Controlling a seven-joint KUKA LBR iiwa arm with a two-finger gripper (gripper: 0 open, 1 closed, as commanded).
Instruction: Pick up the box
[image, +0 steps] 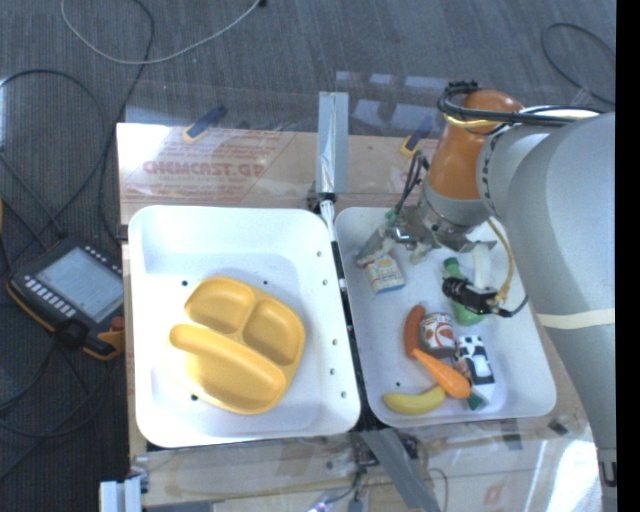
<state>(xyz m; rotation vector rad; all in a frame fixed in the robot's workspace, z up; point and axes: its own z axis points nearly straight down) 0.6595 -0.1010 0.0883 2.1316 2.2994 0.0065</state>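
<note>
The gripper (392, 243) hangs over the small box (384, 272) in the right bin (520, 398).

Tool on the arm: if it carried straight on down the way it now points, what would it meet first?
Probably the small box, which lies just below the tool in the right bin. Depth is unclear from this slant, so it might meet the bin floor beside it.

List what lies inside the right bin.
The right bin holds a small box under the gripper, a carrot, a banana, a green item. The arm hides its far right part.
</note>
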